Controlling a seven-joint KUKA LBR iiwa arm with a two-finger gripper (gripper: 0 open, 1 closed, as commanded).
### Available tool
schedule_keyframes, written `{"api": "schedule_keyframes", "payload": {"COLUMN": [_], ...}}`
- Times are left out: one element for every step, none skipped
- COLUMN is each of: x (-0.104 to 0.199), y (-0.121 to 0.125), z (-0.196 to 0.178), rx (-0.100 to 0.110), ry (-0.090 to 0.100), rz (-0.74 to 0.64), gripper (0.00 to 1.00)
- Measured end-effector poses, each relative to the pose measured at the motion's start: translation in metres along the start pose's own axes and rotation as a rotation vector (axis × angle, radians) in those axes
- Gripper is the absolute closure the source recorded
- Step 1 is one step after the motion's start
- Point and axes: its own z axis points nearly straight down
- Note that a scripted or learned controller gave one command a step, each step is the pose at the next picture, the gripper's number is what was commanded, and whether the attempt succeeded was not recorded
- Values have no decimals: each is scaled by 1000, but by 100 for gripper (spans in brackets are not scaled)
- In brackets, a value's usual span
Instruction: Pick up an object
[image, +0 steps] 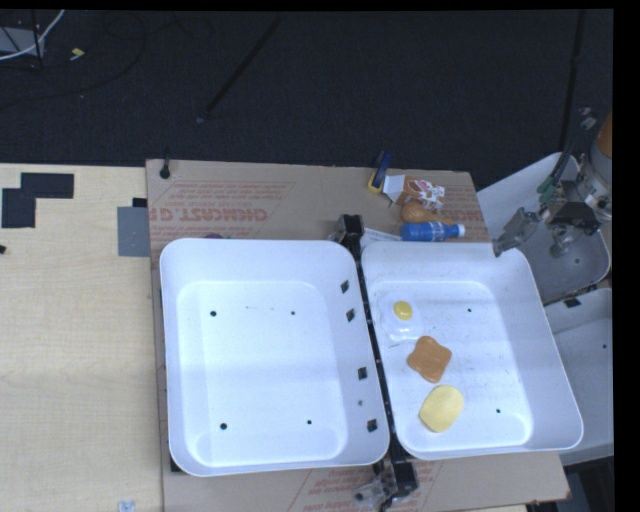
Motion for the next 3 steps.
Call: {"api": "schedule_keyframes", "payload": {"x": [0, 62, 71], "y": [0, 10, 26], "z": [-10, -13, -161], "rx": [0, 1, -17], "ry": [0, 3, -3], "rz": [-2, -5, -2], "gripper": [100, 100, 100]}}
